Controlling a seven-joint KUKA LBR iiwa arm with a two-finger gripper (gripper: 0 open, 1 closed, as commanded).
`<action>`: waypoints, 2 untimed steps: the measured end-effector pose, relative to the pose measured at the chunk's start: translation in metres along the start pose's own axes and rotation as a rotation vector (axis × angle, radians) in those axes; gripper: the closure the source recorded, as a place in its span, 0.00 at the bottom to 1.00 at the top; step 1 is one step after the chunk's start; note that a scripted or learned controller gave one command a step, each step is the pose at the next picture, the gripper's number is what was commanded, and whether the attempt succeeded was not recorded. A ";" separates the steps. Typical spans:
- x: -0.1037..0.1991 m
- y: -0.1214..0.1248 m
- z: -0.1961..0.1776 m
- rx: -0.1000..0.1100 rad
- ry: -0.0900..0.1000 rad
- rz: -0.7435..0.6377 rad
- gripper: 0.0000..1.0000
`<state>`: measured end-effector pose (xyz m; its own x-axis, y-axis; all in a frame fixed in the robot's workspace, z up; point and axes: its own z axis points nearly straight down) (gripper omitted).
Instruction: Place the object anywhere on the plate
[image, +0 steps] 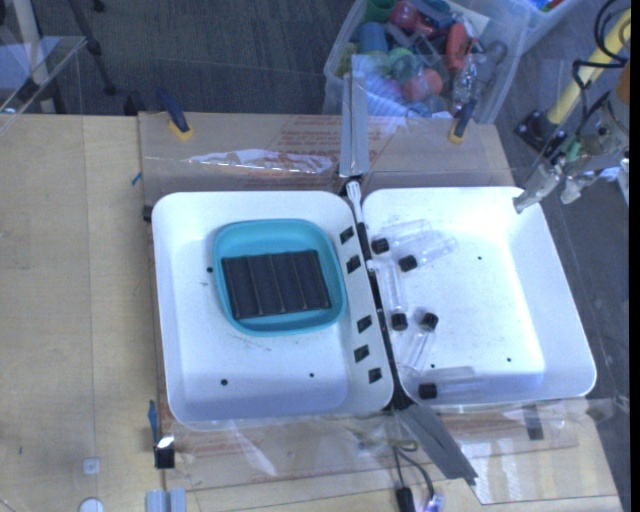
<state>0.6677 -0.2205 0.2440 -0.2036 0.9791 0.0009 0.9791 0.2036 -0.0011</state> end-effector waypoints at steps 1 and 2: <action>-0.003 -0.001 -0.063 -0.006 -0.003 0.049 0.00; 0.003 0.001 -0.019 -0.002 0.000 -0.155 0.00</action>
